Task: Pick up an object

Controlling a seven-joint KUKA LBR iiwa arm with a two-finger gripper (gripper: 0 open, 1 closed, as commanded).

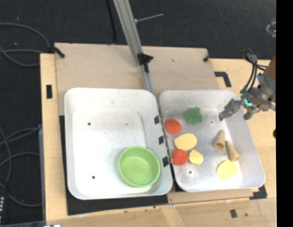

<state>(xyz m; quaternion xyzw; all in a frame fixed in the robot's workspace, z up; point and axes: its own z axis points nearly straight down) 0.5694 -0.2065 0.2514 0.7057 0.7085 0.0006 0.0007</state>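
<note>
Approach stage of a pick, read from the lower edge of the frame upward. Nearest the lower edge, the left bin (80, 126) holds a green bowl (139, 166), round, smooth and glossy like moulded plastic. The right bin (253, 160) carries the candidates for the task, all small and apparently toy food. At its lower right lies a pale yellow disc (226, 170), flat and matt. Just above it sit two tan cones (226, 145), tapered, touching or nearly touching at an angle. Toward the bin's left side are a red ball (180, 157) beside a small yellow lump (196, 158), then a larger yellow oval (185, 141), then an orange-red disc (173, 126). Farther up is a green lump (193, 115), knobbly and irregular.

The tool (236, 109) hangs over the upper right of the right bin, reaching in from the right edge of the frame; nothing lies between its fingers, which appear spread apart, one dark finger angled toward the bin floor. It stands apart from every piece, nearest the cones and the green lump.

Judged from this, no grasp is yet made. The next move calls for choosing one piece, centring over it and descending. The cones, being narrow, should suit a two-finger pinch; the flat discs may slip against the smooth white plastic.

Both bins are shallow, with rounded corners, and rest on a tan counter (113, 65). A metal post (129, 27) rises at the upper centre.
</note>
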